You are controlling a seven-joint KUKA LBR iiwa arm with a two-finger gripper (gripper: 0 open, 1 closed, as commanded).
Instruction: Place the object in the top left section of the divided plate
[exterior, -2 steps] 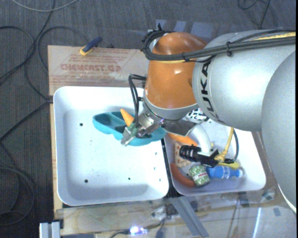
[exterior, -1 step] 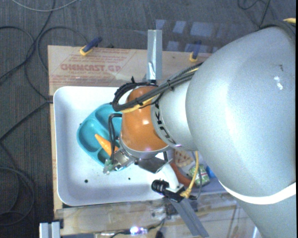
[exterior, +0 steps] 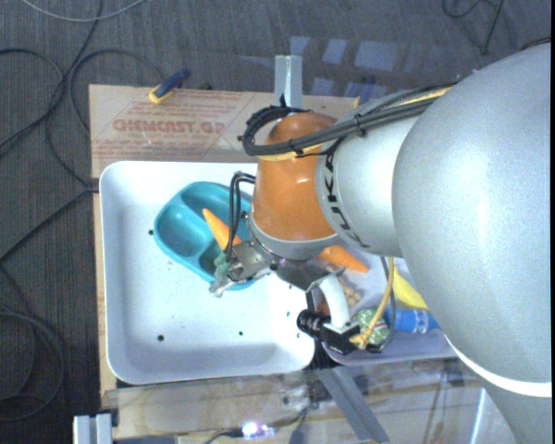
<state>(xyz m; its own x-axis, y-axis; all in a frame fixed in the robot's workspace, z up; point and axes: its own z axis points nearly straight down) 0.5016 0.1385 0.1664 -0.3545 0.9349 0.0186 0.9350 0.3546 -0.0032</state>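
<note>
A teal divided plate (exterior: 187, 228) lies in the left white bin (exterior: 139, 322), toward its upper middle. An orange, carrot-like object (exterior: 215, 227) rests at the plate's right side, slanting from upper left to lower right, its lower end hidden by the wrist. My gripper (exterior: 226, 274) hangs over the plate's lower right rim, just below the orange object. The arm's orange band (exterior: 291, 188) and grey body cover the plate's right edge.
The big grey arm (exterior: 462, 229) hides most of the right bin. Beside it I see a yellow item (exterior: 407, 289), a blue item (exterior: 414, 322) and an orange piece (exterior: 350, 260). A cardboard sheet (exterior: 166, 128) lies behind the left bin.
</note>
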